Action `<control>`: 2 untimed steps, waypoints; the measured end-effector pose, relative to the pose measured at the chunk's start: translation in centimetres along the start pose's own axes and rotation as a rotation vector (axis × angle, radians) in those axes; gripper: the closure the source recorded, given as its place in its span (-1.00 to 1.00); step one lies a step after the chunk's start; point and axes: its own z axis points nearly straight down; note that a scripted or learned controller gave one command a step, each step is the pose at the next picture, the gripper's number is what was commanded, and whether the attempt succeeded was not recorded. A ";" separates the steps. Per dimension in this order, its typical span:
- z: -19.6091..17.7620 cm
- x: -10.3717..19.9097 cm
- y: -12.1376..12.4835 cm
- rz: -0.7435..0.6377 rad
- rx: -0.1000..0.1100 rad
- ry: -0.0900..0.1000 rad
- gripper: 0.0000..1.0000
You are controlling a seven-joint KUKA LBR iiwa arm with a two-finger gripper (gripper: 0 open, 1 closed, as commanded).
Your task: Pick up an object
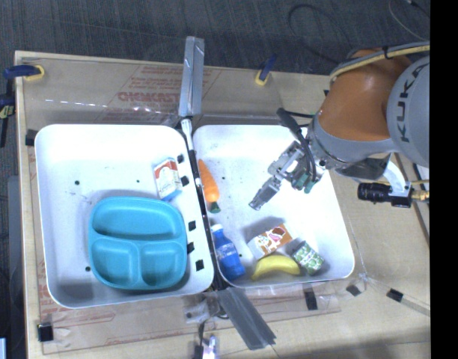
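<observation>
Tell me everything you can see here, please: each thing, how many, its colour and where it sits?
bins: two, white, side by side on the bench
tray: one, blue, three compartments, left bin
carton: one, red and white, left bin, above the tray
carrot: one, orange, right bin, by the divider
bottle: one, blue, right bin, near corner
banana: one, yellow, right bin, near edge
packets: two, one orange-white, one green, beside the banana
gripper: one, grey, over the right bin

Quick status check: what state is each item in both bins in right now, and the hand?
Hand: above right bin, holding nothing.
Carrot: lying by divider.
Blue bottle: on its side.
Banana: lying flat.
Snack packet: flat.
Blue tray: right side up.
Small carton: lying, left bin.
</observation>
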 end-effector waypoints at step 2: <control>-5.0 -8.4 1.7 -0.125 0.000 -0.001 -1.00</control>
